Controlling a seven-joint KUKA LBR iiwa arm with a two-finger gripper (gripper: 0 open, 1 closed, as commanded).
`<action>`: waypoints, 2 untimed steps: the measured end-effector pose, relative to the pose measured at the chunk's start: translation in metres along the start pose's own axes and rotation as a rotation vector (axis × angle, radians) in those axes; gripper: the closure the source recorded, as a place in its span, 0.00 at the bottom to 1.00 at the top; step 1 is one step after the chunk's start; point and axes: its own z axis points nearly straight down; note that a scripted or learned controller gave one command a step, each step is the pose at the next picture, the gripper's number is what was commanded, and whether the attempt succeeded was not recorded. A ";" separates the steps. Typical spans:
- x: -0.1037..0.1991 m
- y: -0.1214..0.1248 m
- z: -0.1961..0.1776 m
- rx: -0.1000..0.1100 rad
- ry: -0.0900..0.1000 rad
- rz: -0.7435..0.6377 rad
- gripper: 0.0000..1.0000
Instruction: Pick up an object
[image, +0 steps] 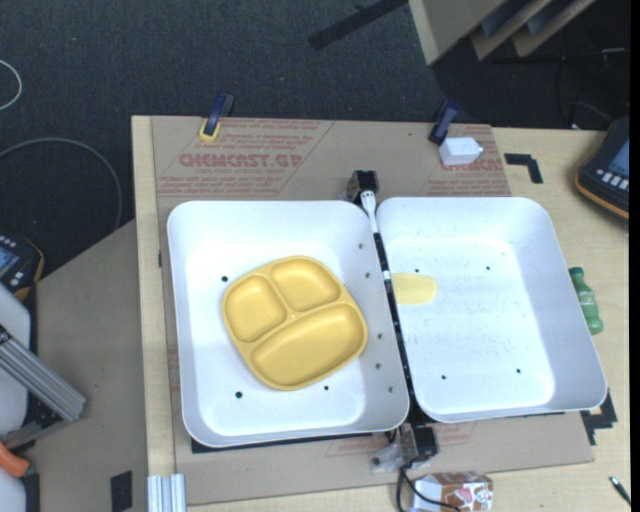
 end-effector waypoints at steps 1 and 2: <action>-0.001 0.001 -0.001 0.014 0.002 0.001 1.00; 0.010 -0.026 0.098 0.028 0.010 0.005 1.00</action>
